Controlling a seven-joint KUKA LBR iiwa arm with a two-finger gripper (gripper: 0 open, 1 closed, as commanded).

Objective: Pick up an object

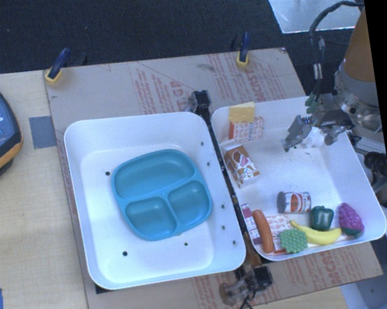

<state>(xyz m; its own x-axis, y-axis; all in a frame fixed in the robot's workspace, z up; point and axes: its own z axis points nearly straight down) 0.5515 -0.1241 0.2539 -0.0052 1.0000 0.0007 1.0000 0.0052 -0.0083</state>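
- Landmark: the right bin, which sits on the table.
- End effector: hovering over the bin's upper right area; two dark fingers splayed apart, open, nothing between them.
- Along the bin's lower edge lie a hot dog, a green broccoli piece, a banana, a green pepper and purple grapes.
- A small can lies just above that row, near the bin's middle.
- At the bin's upper left: a yellow cheese block, a carton touching it, and a brown packet below.
- Left of the bin: a second bin containing a blue divided plate.
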